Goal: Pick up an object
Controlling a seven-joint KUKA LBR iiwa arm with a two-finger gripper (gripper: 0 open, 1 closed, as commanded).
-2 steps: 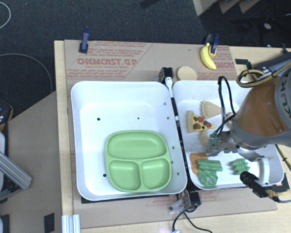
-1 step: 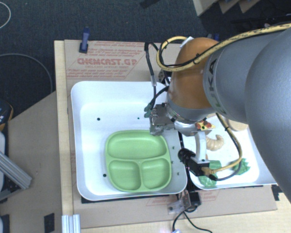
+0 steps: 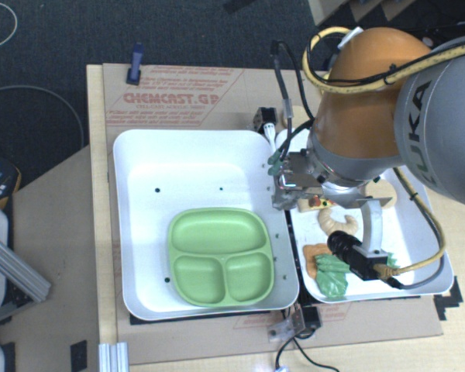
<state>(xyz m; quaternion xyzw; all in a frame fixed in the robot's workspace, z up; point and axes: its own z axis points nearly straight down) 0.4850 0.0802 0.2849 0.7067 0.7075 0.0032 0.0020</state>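
Note:
My gripper (image 3: 326, 201) hangs low over the near-left part of the right bin (image 3: 432, 232), mostly hidden under the grey and orange wrist. Just below it lies a cream curved piece (image 3: 330, 222). An orange item (image 3: 313, 253) and a green leafy item (image 3: 333, 279) sit at the bin's front left corner. A small multicoloured bit (image 3: 319, 201) shows right at the gripper. Nothing can be seen held.
The left bin (image 3: 132, 208) holds a green divided plate (image 3: 219, 254) at its front. The arm's bulk covers most of the right bin. A blue clip (image 3: 134, 64) lies on the lettered board behind the bins, and cables run along the divider.

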